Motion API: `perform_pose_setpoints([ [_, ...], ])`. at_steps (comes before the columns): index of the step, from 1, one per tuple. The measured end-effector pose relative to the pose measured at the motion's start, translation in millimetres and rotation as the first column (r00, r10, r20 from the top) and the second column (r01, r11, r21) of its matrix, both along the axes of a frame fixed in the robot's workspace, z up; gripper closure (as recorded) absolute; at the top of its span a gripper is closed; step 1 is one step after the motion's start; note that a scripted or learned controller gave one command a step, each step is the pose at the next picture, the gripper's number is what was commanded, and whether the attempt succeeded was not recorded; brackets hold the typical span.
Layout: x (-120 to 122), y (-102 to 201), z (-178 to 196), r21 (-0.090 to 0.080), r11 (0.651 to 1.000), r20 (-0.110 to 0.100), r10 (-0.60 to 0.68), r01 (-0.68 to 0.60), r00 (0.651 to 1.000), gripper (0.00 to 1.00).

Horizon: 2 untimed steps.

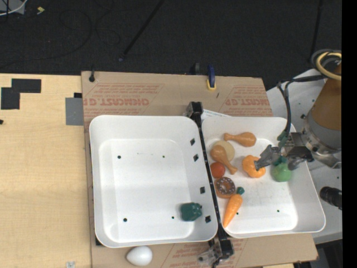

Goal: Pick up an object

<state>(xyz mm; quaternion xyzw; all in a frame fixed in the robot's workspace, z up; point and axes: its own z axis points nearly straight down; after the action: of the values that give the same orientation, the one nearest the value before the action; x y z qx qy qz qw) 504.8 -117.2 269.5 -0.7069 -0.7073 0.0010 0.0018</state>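
Pale wood and brown cardboard make up the worktop (39, 166), and two white bins sit on it side by side. Nearest us, a white egg (139, 255) lies outside the bins on the cardboard. Next comes the left bin (106, 144), with just a green toy (191, 211) in its near right corner. The right bin (304, 216) holds more toys: a carrot (232, 206), a donut (225, 186), a red ball (217, 170), a pear (223, 152) and a chicken leg (241, 139).

The arm comes in from the right. Its fingers (273, 159) hang low between an orange fruit (254, 167) and a green ball (281, 172). They look spread apart, with one tip touching the orange fruit and nothing held between them.

I think the arm wants one of those two toys. It could go wrong because both are round and smooth. If the fingers close a bit off the middle, the toy may pop out and roll away.
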Motion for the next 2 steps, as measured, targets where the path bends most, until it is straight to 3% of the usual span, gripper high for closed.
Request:
perform_pose_setpoints([
  [1, 12.9, 29.9, -172.8, 0.0, 1.0, 0.001, -0.001, 0.001, 1.0, 0.0],
  [2, 13.4, 25.6, -155.5, -0.001, 1.0, 0.003, -0.009, 0.009, 1.0, 1.0],
])
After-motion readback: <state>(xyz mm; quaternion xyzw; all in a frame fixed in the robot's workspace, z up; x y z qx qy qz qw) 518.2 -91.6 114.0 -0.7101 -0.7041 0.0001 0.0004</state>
